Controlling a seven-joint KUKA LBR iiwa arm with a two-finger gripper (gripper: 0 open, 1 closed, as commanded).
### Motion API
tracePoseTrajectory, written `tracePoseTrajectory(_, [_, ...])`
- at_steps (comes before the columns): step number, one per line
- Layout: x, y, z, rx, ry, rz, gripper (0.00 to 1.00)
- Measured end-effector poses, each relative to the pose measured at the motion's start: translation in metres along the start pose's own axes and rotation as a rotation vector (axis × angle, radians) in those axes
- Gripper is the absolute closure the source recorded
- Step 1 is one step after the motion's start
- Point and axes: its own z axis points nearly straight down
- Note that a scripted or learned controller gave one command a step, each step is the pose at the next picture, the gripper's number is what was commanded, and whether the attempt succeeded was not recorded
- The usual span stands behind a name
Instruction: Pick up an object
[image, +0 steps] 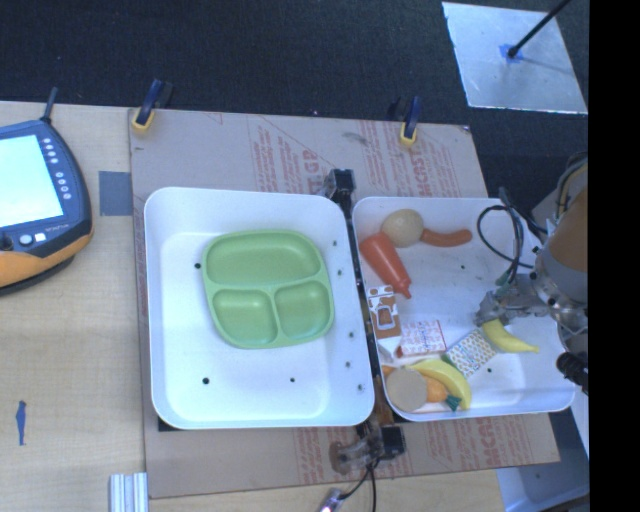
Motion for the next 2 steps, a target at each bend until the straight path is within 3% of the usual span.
tracePoseTrajectory(1, [0.082, 0.096, -0.077, -0.005, 0.004, 0.006, 1.0])
tracePoseTrajectory(2, [0.138, 0.079, -0.118, -0.004, 0.003, 0.007, 1.0])
